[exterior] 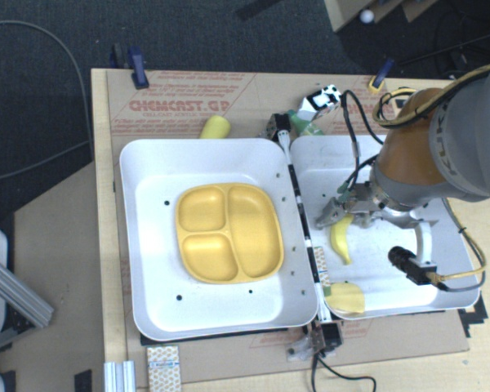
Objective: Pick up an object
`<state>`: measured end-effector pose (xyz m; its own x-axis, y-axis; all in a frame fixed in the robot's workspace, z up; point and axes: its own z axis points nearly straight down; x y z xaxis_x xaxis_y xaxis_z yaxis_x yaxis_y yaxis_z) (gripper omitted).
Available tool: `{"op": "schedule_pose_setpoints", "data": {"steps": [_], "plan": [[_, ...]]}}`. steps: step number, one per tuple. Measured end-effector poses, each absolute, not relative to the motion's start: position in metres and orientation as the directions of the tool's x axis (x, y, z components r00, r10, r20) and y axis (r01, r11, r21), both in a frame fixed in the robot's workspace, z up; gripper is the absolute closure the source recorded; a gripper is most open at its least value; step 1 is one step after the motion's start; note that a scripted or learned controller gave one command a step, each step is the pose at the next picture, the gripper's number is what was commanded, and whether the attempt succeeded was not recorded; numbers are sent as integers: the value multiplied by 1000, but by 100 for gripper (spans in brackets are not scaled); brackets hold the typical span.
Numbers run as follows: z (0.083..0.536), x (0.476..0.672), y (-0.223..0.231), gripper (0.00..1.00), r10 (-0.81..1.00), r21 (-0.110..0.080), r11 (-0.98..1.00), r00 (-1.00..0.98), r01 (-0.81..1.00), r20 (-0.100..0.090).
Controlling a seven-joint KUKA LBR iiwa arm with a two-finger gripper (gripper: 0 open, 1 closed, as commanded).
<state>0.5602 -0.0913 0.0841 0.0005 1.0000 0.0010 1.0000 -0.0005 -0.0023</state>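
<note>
A small yellow banana point(340, 241) lies in the right bin point(449, 292), near its left wall. My gripper point(344, 214) hangs just over the banana's upper end, its fingers spread apart and nothing visibly between them. A pale yellow lump point(345, 298) sits in the front left corner of the same bin. In the left bin point(147, 186) a yellow divided plate point(229, 232) lies flat in the middle.
The arm's grey and orange body point(425, 149) covers the back right of the right bin. Outside the bins, a yellow object point(215, 126) rests on the cardboard behind the left bin. Blue clamps point(136, 68) hold the board's back edge. Cables point(355, 121) run behind the right bin.
</note>
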Motion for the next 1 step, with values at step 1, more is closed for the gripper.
{"op": "schedule_pose_setpoints", "data": {"steps": [1], "plan": [[94, 561, -92, 100, 1000, 0, -2, 2, 1000, 1]]}}
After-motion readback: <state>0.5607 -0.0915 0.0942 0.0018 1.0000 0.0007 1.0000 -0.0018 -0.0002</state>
